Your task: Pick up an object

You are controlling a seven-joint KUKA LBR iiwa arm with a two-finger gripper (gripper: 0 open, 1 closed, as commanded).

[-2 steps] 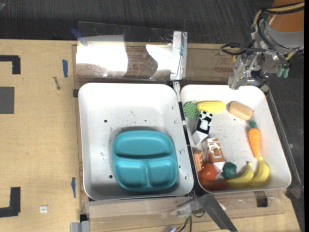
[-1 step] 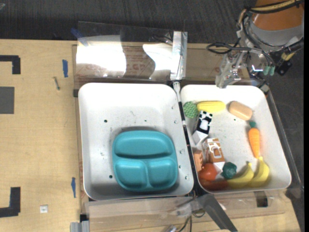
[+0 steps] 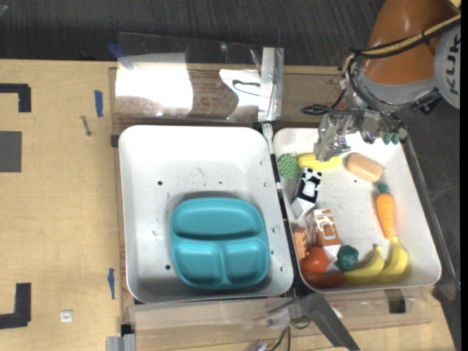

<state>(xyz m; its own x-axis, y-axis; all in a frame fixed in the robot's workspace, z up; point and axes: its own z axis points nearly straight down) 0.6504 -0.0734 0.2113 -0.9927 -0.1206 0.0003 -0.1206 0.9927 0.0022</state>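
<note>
One gripper (image 3: 330,143) hangs low at the far end of the right bin (image 3: 423,218), right over a yellow toy (image 3: 322,162) beside the bread roll (image 3: 364,167) (a likely target); whether its jaws are apart, I cannot tell.

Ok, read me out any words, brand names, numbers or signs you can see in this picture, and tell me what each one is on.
"KU": large dark letters on the arm's white housing, cut off by the picture's edge.
Small carton in the right bin: orange and white print, too blurred to read.
Black-and-white card in that bin: bold pattern, no legible letters.
Clear sheet behind the left bin: faint reddish print, too blurred to read.
</note>
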